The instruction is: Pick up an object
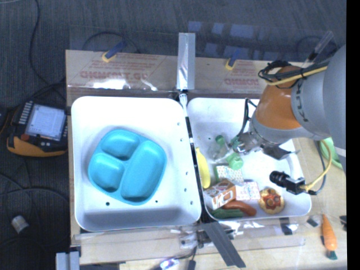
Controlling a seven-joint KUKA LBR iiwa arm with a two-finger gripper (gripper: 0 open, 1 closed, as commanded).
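Camera view shows a small green piece (235, 163) just beside the gripper (242, 145), toward the bench front. I cannot tell whether that gripper is open or closed.

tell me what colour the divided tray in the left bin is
Bright blue tray, clearest in the camera view.

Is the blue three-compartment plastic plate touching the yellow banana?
Apart. The camera view shows the blue three-compartment plastic plate in the left white bin; the yellow banana lies in the right white bin, bin rims between them.
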